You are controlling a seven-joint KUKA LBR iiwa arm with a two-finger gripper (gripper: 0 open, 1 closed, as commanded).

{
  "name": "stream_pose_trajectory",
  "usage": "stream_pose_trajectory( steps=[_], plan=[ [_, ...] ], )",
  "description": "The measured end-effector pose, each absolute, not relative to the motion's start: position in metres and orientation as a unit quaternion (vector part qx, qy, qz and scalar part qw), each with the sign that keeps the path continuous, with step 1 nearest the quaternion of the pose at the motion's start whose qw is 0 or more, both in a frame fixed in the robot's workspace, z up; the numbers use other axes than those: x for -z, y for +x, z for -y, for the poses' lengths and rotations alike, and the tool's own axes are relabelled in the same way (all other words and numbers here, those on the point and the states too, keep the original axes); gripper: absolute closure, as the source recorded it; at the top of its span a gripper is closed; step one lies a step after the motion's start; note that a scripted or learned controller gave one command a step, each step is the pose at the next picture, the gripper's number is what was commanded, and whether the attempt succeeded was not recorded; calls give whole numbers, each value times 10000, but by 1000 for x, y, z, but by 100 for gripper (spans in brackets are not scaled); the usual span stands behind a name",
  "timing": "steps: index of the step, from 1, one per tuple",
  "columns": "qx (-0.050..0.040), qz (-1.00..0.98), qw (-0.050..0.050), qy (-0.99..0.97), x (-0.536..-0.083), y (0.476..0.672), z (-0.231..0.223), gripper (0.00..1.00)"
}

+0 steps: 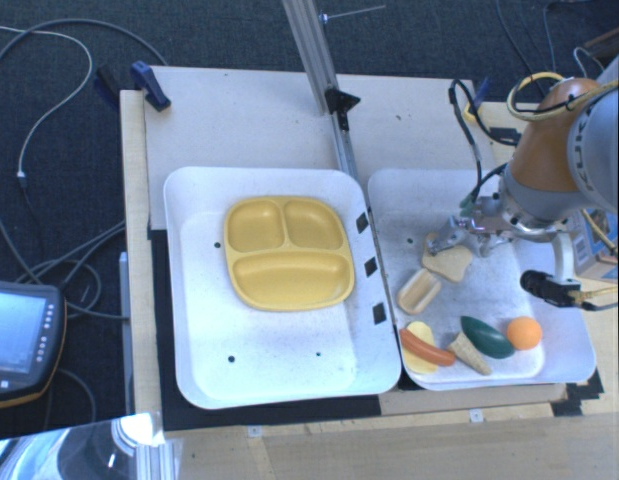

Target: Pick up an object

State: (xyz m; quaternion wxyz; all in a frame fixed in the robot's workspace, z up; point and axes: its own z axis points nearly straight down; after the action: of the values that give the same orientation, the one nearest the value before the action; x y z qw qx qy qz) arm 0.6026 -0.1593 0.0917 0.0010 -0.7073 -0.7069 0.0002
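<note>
Item: right bin (pixel 549 368), white and shallow, on the table (pixel 239 108); contents, as we count them, a toast-like tan slice (pixel 448 264), a bread roll (pixel 419 291) just near-left of it, and along the near edge a sausage (pixel 427 347) lying on a yellow piece (pixel 417 331), a tan wedge (pixel 470 353), a dark green piece (pixel 487 336) and an orange ball (pixel 524 333). Item: left bin (pixel 279 383), holding a yellow divided tray (pixel 287 251), well apart from the work. Item: gripper (pixel 465 232), low over the far part of the right bin; we cannot tell from this slant whether the jaws are spread or pressed together, and we see nothing between them. Position of the likely target: we judge it to be the tan slice, which lies directly below and just near of the jaws, its far edge at or under the metal tips; contact cannot be confirmed. Risks, as we judge them: the slice is flat and lies flush on the bin floor, so the jaws may close above it or skid across its top and come up bare; a descent slightly off-centre could push the slice against the bread roll beside it and nudge both; a shallow pinch on one corner could let it tilt and drop on lifting. The loose cables (pixel 469 138) by the wrist hang near the bin's far rim and might drag.
</note>
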Motion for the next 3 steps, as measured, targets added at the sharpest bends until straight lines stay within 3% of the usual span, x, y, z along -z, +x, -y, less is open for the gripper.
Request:
stream_pose_trajectory(
  steps=[1,3],
  plan=[
    [15,7076,-12,-7066,-105,604,159,100],
    [23,7076,-41,-7066,-216,614,163,100]
  ],
)
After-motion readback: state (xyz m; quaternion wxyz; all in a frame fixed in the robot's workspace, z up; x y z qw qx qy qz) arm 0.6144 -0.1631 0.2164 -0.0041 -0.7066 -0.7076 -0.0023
